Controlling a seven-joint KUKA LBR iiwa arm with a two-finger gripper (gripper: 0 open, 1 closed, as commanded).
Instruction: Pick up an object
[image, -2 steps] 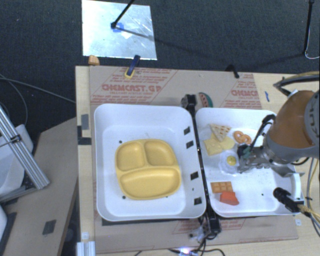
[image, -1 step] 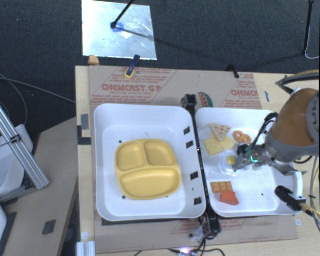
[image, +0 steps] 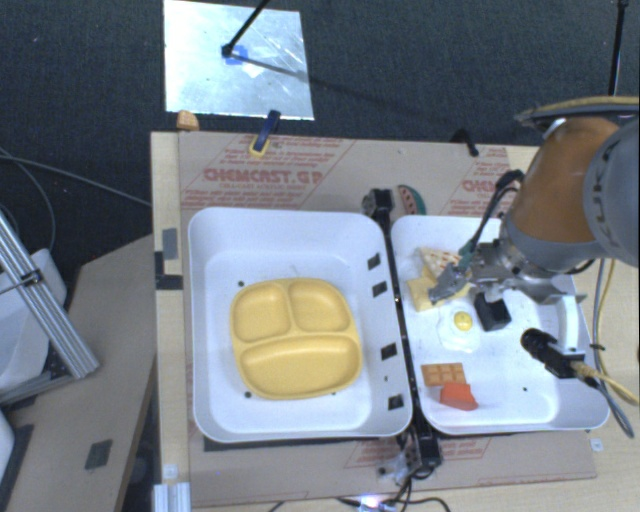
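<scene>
The right bin (image: 575, 395) holds several toy foods. A pale cheese wedge (image: 434, 261) lies near its far left corner, with a yellow piece (image: 419, 295) just in front of it. A fried egg (image: 460, 324) lies mid-bin, and nearer the front are a brown waffle (image: 444, 374) and a red-orange piece (image: 459, 398). My gripper (image: 450, 283) reaches in from the right and sits low over the spot between the cheese wedge and the yellow piece, touching or nearly touching them. Nothing is visibly lifted.
The left bin (image: 215, 330) bears a yellow divided plate (image: 296, 335). A black hinge strip (image: 395, 320) with clips runs between the bins. Beyond the bins, on the cardboard, lie a blue-and-yellow tool (image: 265, 132) and a silver sheet (image: 237, 58).
</scene>
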